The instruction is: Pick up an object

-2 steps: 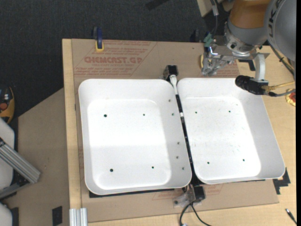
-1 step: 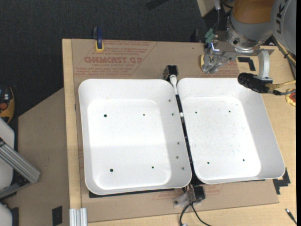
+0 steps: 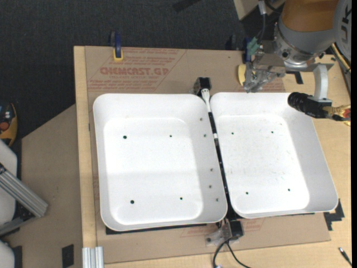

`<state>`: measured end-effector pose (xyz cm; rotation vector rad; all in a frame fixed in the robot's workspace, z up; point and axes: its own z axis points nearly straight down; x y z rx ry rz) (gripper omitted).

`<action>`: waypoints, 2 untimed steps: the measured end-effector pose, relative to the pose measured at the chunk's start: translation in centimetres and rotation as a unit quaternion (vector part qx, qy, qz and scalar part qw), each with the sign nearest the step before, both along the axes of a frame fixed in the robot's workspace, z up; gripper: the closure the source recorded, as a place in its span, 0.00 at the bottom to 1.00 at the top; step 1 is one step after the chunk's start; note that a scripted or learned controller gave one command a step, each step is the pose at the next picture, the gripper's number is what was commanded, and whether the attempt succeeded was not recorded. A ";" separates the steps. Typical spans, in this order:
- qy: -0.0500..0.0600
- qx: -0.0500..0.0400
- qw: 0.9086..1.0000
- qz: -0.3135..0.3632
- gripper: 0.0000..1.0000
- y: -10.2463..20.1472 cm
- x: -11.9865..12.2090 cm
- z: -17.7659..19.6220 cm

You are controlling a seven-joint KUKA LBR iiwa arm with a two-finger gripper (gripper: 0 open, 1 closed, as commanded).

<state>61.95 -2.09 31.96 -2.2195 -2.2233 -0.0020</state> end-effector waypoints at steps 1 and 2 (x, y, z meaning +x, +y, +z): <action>0.001 0.000 1.000 -0.002 1.00 -0.9 -2.9 1.3; 0.002 0.000 1.000 -0.002 1.00 -0.7 -6.4 1.3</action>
